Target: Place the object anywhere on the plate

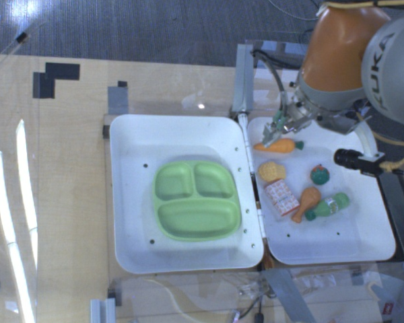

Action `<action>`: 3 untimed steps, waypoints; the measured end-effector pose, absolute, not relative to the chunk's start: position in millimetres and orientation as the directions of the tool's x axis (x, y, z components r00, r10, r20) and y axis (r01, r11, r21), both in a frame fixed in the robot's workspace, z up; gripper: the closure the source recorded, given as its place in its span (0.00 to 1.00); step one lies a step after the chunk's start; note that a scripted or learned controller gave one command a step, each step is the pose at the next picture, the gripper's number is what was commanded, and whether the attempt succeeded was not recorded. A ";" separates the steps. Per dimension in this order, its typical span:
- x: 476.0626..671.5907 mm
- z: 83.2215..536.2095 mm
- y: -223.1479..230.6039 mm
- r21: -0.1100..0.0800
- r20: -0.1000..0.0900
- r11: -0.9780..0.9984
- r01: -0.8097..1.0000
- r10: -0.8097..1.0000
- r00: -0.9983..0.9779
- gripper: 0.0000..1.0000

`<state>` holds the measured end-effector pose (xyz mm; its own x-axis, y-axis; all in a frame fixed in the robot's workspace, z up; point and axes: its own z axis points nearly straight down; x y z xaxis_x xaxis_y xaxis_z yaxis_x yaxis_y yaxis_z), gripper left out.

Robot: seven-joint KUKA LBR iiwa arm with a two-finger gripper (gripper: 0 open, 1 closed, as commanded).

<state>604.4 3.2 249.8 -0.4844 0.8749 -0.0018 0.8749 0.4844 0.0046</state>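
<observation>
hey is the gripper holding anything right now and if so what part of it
It cannot be told. The gripper sits right above the leafy end of the toy carrot in the right bin, but a real grasp isn't visible.

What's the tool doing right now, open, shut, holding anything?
Tool: down in the right bin at the carrot; whether it is open or shut, or has the carrot, cannot be told.

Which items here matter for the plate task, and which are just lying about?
Job: green plate in the left bin; gripper over the toy carrot.
Lying about, right bin: yellow waffle, red-white box, drumstick, strawberry, green bottle.
</observation>
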 end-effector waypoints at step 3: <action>665.5 326.7 -55.9 0.007 -0.004 0.545 0.838 0.838 -0.545 1.00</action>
